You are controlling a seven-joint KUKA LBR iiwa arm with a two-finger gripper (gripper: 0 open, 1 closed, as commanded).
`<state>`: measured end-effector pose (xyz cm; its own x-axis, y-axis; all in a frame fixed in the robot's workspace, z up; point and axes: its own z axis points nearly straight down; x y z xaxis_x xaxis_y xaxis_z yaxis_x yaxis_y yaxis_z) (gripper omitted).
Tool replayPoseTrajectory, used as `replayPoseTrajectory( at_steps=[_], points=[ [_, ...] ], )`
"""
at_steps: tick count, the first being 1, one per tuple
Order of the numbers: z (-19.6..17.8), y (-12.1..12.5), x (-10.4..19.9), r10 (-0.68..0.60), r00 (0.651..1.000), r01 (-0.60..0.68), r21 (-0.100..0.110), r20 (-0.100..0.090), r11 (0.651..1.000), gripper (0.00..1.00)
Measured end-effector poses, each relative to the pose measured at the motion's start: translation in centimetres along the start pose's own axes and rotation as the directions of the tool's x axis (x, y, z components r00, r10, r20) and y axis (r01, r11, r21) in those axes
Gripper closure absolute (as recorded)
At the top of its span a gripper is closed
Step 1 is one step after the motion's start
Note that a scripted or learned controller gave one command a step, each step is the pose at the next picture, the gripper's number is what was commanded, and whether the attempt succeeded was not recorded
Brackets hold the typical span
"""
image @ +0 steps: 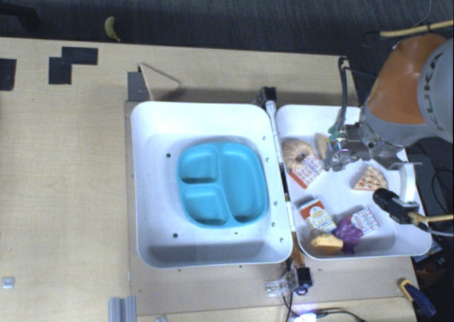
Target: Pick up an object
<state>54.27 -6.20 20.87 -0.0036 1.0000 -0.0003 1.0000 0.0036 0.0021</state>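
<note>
The table (71, 193) carried two shallow white bins side by side. The left bin (152, 129) held a blue divided tray (221, 184) lying flat in its middle, probably a drop-off place. The right bin (415, 242) held the loose things any pick could go for, scattered so that most lay apart from each other.

Among them were a bagel-like toy (296, 150) near the bin's left wall, a small printed packet (307, 170) just below it, a waffle-patterned wedge (369, 180) toward the right, a red-and-white carton (316, 215), a purple piece (347, 230), a yellowish bread-like toy (326, 244) touching the purple piece, and another printed packet (366, 221).

The gripper (339, 152) hung low over the upper part of the right bin, between the bagel-like toy and the wedge, with the grey arm and its orange band (401, 86) reaching in from the right. Whether anything sat inside its grasp, or how it was set, I could not tell from this slant. Judging by position, the bagel-like toy or the packet beside it seemed the likeliest target, and no object looked lifted yet.
</note>
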Motion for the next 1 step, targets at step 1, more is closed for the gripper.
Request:
replayPoseTrajectory(
  at_steps=[1],
  points=[
    [-6.41, 6.8, -4.58, -0.002, 1.0, 0.002, -0.004, 0.001, 1.0, 1.0]
  ],
)
